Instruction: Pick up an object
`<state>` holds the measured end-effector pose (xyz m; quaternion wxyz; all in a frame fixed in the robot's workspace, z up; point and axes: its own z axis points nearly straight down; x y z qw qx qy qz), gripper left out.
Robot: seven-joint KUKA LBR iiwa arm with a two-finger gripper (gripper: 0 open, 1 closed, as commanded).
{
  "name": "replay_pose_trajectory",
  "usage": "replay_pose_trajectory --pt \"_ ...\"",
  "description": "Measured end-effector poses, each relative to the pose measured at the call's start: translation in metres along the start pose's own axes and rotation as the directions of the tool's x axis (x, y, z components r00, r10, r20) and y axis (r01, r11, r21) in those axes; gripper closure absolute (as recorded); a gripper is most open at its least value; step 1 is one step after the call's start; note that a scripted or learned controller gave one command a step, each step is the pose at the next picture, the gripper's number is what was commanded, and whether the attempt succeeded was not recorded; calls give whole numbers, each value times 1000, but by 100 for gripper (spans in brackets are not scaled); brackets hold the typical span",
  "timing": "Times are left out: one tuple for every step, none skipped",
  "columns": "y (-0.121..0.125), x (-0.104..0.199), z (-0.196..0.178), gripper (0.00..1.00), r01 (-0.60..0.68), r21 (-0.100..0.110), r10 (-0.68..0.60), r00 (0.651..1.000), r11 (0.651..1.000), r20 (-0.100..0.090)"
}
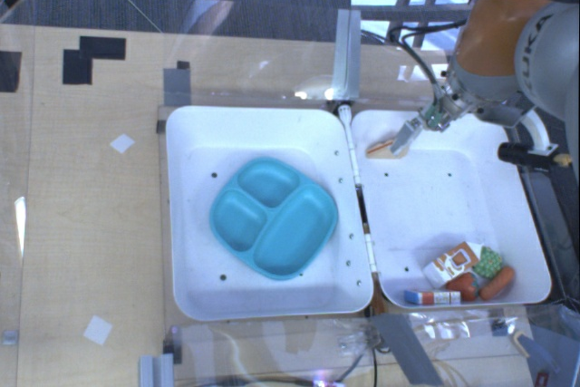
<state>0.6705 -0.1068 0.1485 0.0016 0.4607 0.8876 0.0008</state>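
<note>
Reaching in from the right, the gripper point(405, 139) sits low over a flat tan piece point(384, 149) against the right bin's point(453, 195) far-left wall; I cannot tell its grip. Other items point(464, 275) crowd the near corner, leaving open floor between.

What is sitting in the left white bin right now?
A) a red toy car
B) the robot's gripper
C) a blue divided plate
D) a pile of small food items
C: the blue divided plate lies alone in the middle of the left bin, while the small food items are heaped in the right bin's near corner.
</note>
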Motion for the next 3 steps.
replay_pose_trajectory --pt "-10 -6 60 0 361 16 -361 932 932 -18" --pt "-96 -34 4 0 438 0 -438 899 899 2" --pt "-177 10 42 0 -315 4 315 949 949 -2"
